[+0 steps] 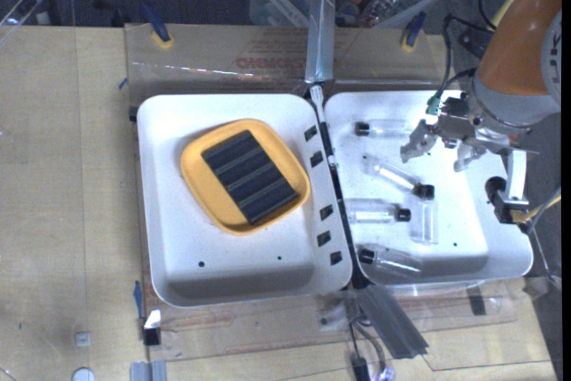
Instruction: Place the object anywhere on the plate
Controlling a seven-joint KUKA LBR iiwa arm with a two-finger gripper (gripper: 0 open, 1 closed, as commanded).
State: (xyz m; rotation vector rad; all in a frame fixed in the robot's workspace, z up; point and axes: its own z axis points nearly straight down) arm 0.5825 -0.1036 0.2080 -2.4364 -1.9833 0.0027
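- The left bin [169,219] is the larger bearer on its side; it carries the yellow plate [201,165], which has a dark ribbed insert [250,176] in its middle. No vial lies on the plate, so the placing is not yet done in my judgement.
- The right bin [464,250] holds the loose things: several clear vials with black caps, scattered and apart from one another.
- The arm [522,49] reaches in from the right of the view, and its gripper [443,147] hangs over the upper right part of the right bin. Its two fingers are spread wide, and I see nothing between them.
- The nearest vial [397,177] lies just below and to the left of the gripper, toward the divider [326,183] between the bins. Its long axis runs on a diagonal, from upper left down to the black cap at lower right.
- Another vial [379,128] lies at the top of the bin, to the left of the gripper, its axis nearly level with the cap at the left end.
- Further vials lie lower: one upright in the view [425,223], one level [375,214], and one at the bottom edge [388,260].
- For the coming move, I judge the fingers must turn across the diagonal axis of the near vial before closing.
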